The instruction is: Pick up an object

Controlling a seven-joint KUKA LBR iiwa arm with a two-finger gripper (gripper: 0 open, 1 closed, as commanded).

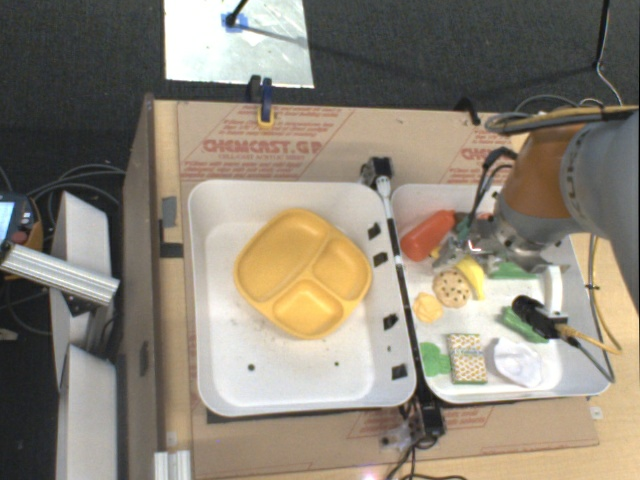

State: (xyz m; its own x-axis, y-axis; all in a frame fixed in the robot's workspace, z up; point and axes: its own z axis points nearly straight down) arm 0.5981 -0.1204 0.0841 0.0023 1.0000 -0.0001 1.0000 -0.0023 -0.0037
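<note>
My gripper (472, 251) hangs low over the upper middle of the right bin (575, 268), coming in from the right under the grey and orange arm. Just below it lie a yellow banana-like piece (472, 278) and a round speckled cookie (451, 288). A red-orange pepper-like piece (428, 232) lies just to its left. I see nothing held.
The right bin also holds a small yellow piece (428, 308), a green piece (434, 358), a patterned box (466, 357), a crumpled white item (517, 362) and a white stick (554, 290). A yellow divided plate (302, 271) lies in the left bin (215, 298).
</note>
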